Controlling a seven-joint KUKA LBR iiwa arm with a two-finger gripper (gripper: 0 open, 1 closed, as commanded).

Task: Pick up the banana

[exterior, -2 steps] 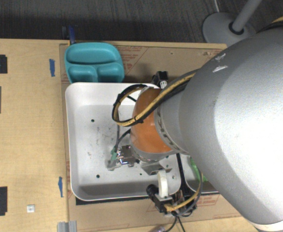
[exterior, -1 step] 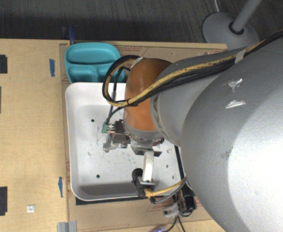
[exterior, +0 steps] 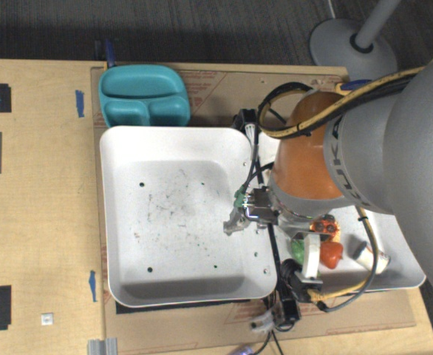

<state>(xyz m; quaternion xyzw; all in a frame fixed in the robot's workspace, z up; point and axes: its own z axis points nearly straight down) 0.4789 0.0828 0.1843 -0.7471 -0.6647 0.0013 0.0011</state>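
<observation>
Camera view, looking down at a slant. Two white bins sit side by side on a tan surface.

The left bin has a scuffed floor with a few dark specks. The arm, grey with an orange band, reaches in from the right and covers most of the right bin.

The end effector sits over the right-hand edge of the left bin, close to the rim shared with the other bin. Apart or together: cannot tell, as the wrist and cables crowd it. Nothing can be seen clamped in it.

Banana: location cannot be told, since much of the right bin lies under the arm. The uncovered part of that bin holds a red-orange thing, a green thing just left of it, and a small pale thing to its right.

A teal compartment tray lies beyond the far edge of the left bin. There are blue tape marks on the surface to the left.
</observation>
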